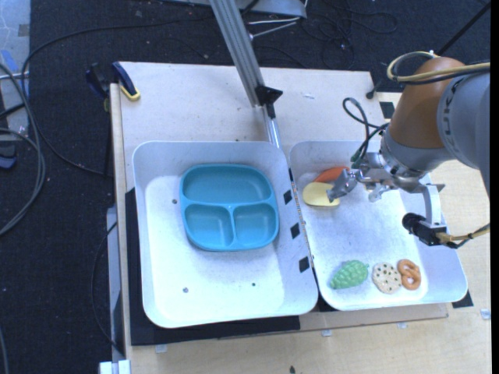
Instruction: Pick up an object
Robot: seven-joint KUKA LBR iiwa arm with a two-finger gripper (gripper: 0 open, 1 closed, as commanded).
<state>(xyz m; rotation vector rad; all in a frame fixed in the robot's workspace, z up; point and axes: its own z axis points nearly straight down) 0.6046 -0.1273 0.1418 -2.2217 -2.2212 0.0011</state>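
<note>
The gripper sits over the upper left part of the right bin, at the end of the grey arm that reaches in from the right, with its orange band above the wrist. Whether its tips are apart or together cannot be told from this slant, and nothing can be seen clamped in it. The tip area lies at the right edge of a pale yellow, rounded toy food piece, which rests on the bin floor close to the bin's left wall. Just beyond that piece, toward the far wall, an orange-red piece, perhaps a toy carrot, pokes out from under the gripper body. A black cable loops up from the wrist.

Along the right bin's near edge, well apart from the gripper, three small toys lie in a row: a green bunch of grapes, a round speckled cookie just right of it, and a brown pretzel touching or nearly touching the cookie.

The left bin holds a blue divided plate with three compartments, lying flat toward that bin's far right part. A metal pole slants up from between the two bins' far ends.
</note>
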